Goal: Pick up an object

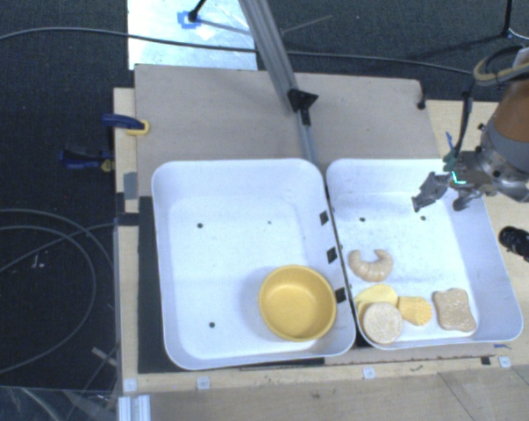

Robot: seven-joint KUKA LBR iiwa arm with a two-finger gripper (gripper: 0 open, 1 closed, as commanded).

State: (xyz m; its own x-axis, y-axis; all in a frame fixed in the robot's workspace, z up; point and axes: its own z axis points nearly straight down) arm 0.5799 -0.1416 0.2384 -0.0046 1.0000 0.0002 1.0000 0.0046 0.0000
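Here the gripper (443, 193) hangs over the right bin (486, 235) near its far right side, its two fingers spread apart with nothing between them. The croissant (371, 264) lies nearest, below and to its left on the bin floor; cracker (414, 310), toast (454, 310) and round slice (382, 323) sit further down. The croissant looks light, stiff and probably plastic-smooth, so pinching across its thick middle seems safest.

Two white bins (238, 178), one yellow bowl (297, 302), five food pieces (370, 264)
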